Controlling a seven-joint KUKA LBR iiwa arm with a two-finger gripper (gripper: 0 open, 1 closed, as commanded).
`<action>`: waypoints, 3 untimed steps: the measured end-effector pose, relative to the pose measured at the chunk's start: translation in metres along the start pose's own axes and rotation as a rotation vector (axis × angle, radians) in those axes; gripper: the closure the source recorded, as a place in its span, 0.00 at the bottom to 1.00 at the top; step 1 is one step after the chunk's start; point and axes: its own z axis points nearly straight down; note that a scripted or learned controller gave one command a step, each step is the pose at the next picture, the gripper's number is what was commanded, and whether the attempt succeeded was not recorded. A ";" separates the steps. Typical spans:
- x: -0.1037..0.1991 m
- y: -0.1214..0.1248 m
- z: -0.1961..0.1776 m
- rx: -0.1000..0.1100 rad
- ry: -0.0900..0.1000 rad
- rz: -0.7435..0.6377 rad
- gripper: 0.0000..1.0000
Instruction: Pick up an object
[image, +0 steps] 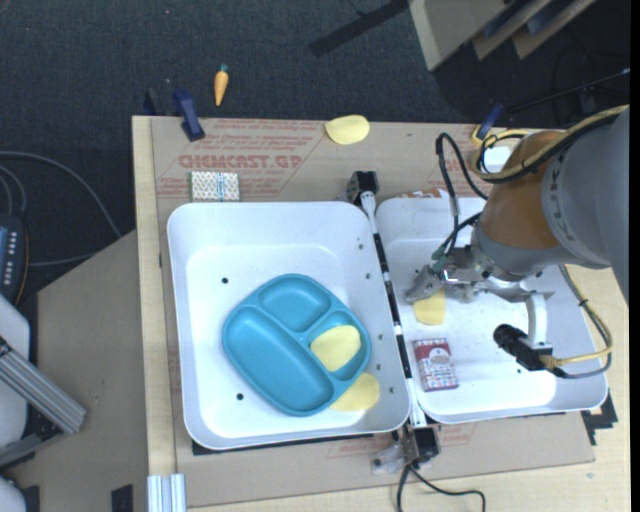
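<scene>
Bench with 2 white bins side by side. The left bin (200, 250) sits at centre-left of the frame and holds a blue divided plate (285, 345). 1 yellow piece (337, 346) rests in the plate's right compartment. A second yellow piece (358, 394) lies on the bin floor, touching the plate's lower right edge.

The right bin (480, 400) holds a small yellow block (431, 310) near its left wall and a red and white packet (435, 364) below it, toward the lower left corner.

The grey arm (585, 195) enters from the right. The gripper (440, 282) is low over the right bin, just above the yellow block; contact cannot be judged, nor grip state.

Outside the bins: a yellow item (347, 129) at the top edge of the bench, a patterned packet (214, 185) at upper left.
</scene>
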 end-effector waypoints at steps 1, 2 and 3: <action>-0.005 -0.003 0.000 0.002 0.001 0.001 0.00; -0.006 -0.001 0.000 0.000 0.000 0.000 0.00; 0.000 -0.003 0.000 0.002 0.001 0.000 0.00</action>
